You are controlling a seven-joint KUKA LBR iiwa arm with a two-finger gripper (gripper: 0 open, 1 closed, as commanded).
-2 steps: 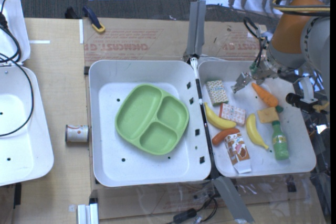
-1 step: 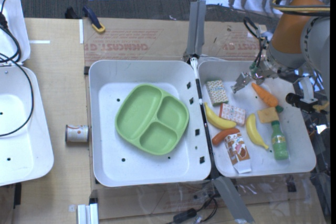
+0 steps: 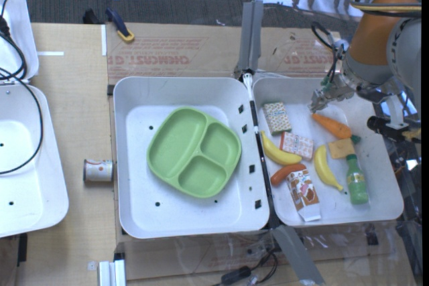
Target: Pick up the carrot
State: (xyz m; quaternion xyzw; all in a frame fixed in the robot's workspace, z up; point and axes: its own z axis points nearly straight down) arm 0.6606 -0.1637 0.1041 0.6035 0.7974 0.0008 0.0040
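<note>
The carrot (image 3: 332,126) lies in the right bin (image 3: 395,207), in its upper half toward the right wall, orange with a small green tuft at its lower-right end. It rests flat on the bin floor, so the pick is not done yet.

The gripper (image 3: 320,102) hangs just above and to the left of the carrot's blunt end, near the bin's top edge. Its tips look close together with nothing between them, though they are small and dark against the white floor, so I cannot tell how far apart they stand. What is plain is that the carrot is not in its hold.

Judging from this, the arm is at the approach stage: it is near the carrot but off to one side of it. What is left is to line up over the carrot's middle, come down around it, close and lift.

Neighbours may get in the way. A tan block (image 3: 341,148) sits just below the carrot, touching or nearly touching it, and a green bottle (image 3: 356,180) lies further down. A banana (image 3: 326,168) is to the lower left.

The left bin (image 3: 124,144) holds a green divided plate (image 3: 194,152), well apart from all this
</note>
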